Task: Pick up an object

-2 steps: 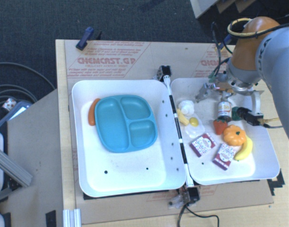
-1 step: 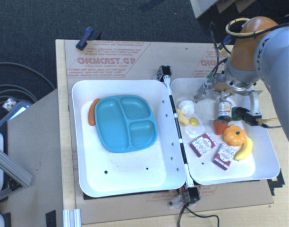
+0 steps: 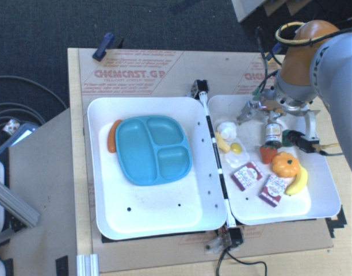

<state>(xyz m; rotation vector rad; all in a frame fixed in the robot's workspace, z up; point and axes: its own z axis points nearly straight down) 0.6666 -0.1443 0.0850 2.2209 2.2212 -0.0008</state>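
Objects are lying in the right bin [image 3: 322, 203]: two maroon packets [image 3: 246, 176], one pumpkin [image 3: 286, 164], one banana [image 3: 298, 183], one bottle [image 3: 272, 133]. Gripper [image 3: 278, 109] is hovering over the bottle; its grip cannot be told.

Blue clip [image 3: 103, 46] on bench [image 3: 136, 73]

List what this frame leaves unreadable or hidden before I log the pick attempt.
- Claw: in the camera view the wrist covers its fingers, so grip state cannot be told.
- Small bottle: label too small to read; contact with the claw unclear.
- Orange item: mostly hidden under the blue tray in the left bin.
- Arm: cut off by the right edge.
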